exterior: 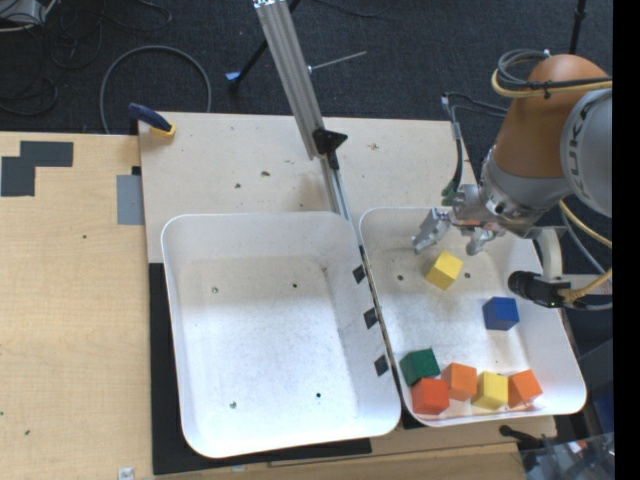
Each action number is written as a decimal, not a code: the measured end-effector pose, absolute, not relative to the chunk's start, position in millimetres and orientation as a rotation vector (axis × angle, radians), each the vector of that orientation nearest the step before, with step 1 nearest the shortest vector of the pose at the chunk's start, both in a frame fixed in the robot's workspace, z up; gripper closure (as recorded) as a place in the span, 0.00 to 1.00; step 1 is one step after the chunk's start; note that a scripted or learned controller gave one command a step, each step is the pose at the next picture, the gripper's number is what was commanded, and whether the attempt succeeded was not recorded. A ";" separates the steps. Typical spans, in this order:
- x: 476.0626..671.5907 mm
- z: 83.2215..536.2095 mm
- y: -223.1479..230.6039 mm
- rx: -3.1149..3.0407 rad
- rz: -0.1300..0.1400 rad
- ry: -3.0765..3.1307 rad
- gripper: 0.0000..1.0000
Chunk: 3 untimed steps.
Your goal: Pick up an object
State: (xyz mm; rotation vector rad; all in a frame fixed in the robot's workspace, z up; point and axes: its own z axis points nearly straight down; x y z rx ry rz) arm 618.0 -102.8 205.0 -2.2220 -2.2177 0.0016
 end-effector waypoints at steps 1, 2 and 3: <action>616.6 109.6 -143.6 -2.218 0.012 -2.213 0.00; 637.5 90.2 -136.5 -2.222 0.000 -2.223 0.00; 636.4 100.7 -137.6 -2.224 0.001 -2.220 1.00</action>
